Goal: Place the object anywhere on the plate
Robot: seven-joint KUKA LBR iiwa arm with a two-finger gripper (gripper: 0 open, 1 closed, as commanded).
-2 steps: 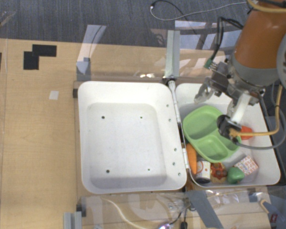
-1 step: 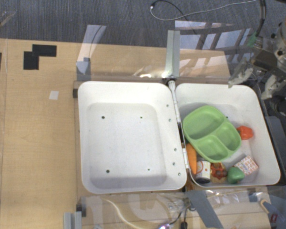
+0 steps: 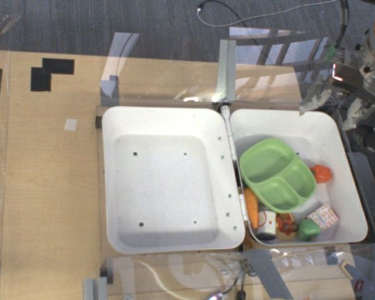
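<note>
Nothing yet on the green plate [image 3: 277,174], tilted in the right bin [image 3: 337,136]; arm parked at the far right, gripper [image 3: 370,67] state impossible to tell, so pick and place both remain. Two bins, left bin [image 3: 162,167] bare; one plate; near it roughly six small items, perhaps: orange carrot [image 3: 252,208], can [image 3: 267,225], green piece [image 3: 309,229], patterned box [image 3: 324,215], orange-red piece [image 3: 322,174], reddish bit [image 3: 287,225].

floor [image 3: 144,8]: grey carpet | bench [image 3: 44,186]: light wood | black patches [image 3: 50,72] on bench
</note>
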